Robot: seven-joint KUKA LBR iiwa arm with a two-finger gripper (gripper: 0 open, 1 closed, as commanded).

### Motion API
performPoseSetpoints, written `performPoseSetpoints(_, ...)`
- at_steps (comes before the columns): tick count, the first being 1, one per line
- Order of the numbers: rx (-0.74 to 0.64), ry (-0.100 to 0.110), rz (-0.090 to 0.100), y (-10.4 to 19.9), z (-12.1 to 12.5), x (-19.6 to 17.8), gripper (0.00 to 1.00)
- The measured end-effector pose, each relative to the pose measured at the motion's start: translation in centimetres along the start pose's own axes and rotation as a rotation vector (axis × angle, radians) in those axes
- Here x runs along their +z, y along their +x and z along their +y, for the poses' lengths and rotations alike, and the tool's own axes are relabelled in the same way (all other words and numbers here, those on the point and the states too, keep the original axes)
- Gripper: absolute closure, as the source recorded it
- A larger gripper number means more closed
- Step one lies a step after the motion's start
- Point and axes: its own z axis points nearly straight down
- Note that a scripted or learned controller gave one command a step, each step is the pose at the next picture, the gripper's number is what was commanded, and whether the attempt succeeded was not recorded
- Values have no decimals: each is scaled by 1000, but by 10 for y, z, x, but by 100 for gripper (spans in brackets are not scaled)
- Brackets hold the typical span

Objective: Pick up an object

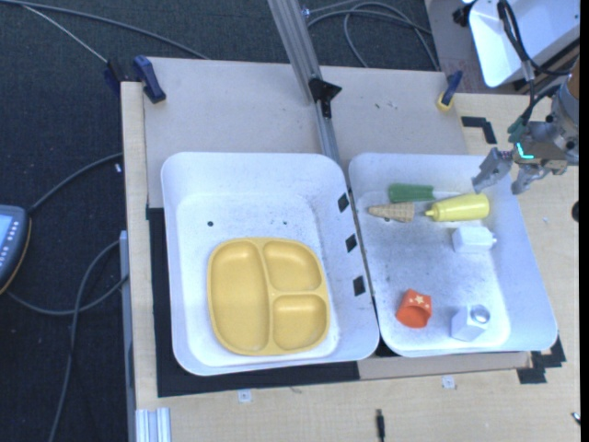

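yellow bottle (pixel 457 209) lies just left of the open hand (pixel 509 173).

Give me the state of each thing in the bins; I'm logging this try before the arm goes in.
hand: open, above right bin's far edge, holding nothing
yellow plate: flat in left bin
yellow bottle: lying down
green block: lying flat
cone: on its side
white block: flat
orange cup: tipped over
grey block: resting flat

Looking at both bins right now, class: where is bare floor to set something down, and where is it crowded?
Free: the left bin behind the yellow tray; the right bin's floor between cone and orange cup. Crowded: around the green item, yellow bottle, and white block.
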Motion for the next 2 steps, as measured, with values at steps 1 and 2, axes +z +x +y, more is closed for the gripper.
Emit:
performPoseSetpoints(1, 0, -3, -1, 0, 1, -1, 0)
performPoseSetpoints(2, -1, 4, 2, 10, 1, 56, 0)
